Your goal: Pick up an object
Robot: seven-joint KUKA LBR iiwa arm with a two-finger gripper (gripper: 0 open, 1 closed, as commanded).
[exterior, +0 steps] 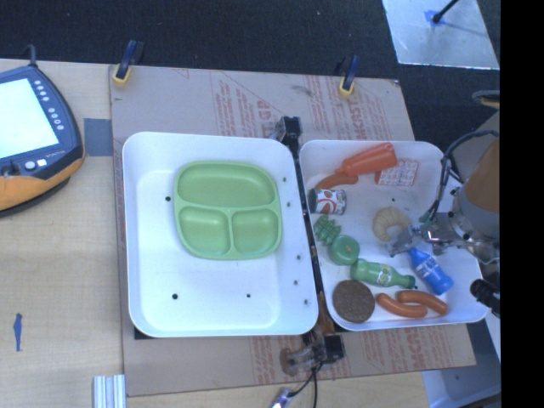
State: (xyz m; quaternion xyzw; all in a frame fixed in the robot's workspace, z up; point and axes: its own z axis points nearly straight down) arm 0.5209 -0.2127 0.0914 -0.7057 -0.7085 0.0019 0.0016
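Observation:
The right bin [367, 149] holds several toy foods: an orange carrot [361, 163], a small can [328, 201], a red-and-white packet [398, 174], a beige bun [390, 223], a green toy [337, 240], a green bottle [381, 273], a blue bottle [429, 270], a brown round patty [352, 301] and two sausages [411, 303]. The arm enters at the right edge. My gripper [425, 235] hangs low over the bin's right side, between the bun and the top of the blue bottle. I see nothing lifted off the bin floor.
The left bin [153, 304] carries a green divided plate [228, 208]. A tablet-like pendant [34, 134] lies at the far left of the bench. Clamps [126, 62] hold the cardboard sheet at the back edge. Cables loop around the arm's wrist [476, 185].

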